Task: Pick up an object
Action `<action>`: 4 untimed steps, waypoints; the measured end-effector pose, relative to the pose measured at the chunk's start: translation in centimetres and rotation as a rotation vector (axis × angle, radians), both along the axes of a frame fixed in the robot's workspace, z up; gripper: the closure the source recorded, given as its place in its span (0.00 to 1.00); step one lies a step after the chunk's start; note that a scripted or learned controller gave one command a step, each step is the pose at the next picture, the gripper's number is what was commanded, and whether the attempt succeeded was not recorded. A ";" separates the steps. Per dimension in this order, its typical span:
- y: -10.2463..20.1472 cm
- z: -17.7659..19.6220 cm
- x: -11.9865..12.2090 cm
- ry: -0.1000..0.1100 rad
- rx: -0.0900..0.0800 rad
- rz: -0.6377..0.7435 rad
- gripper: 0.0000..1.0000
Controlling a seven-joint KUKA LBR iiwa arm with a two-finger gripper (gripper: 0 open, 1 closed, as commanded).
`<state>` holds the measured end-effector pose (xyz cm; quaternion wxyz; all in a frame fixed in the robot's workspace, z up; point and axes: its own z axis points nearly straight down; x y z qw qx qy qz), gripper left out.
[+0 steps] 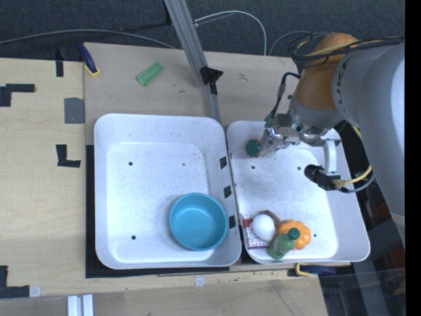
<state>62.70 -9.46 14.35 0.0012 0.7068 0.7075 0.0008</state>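
- Reaching into the right bin [342, 239] from the view's right, the arm holds its gripper [268, 141] low at that bin's far-left corner.
- Just left of the gripper sits a small dark green ball [252, 148], close against the bin's left wall; ball and tool look touching or nearly so, and I cannot tell which.
- The tool's own state cannot be made out at this angle, and nothing can be confirmed as held.
- Judged from this, the ball is the likely target, and the coming move turns on one fact: it lies to the left of the tool, toward the wall, not squarely beneath it. A straight descent may clip the ball's right side and roll it along the wall.
- Being round, the ball has no long axis, so wrist turn matters little; sideways offset matters most.
- Other candidates lie well apart, at the near edge of the same bin: a white egg [264, 227], an orange fruit [295, 233] and a green item [281, 245], clustered together.
- A blue bowl [197, 220] rests in the left bin [115, 176], farther still from the tool.
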 end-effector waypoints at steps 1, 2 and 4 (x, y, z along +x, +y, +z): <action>0.1 4.2 0.0 0.000 0.000 0.000 1.00; -0.5 10.2 0.6 -0.002 -0.001 0.000 1.00; 9.5 9.5 -3.4 0.007 0.002 0.005 1.00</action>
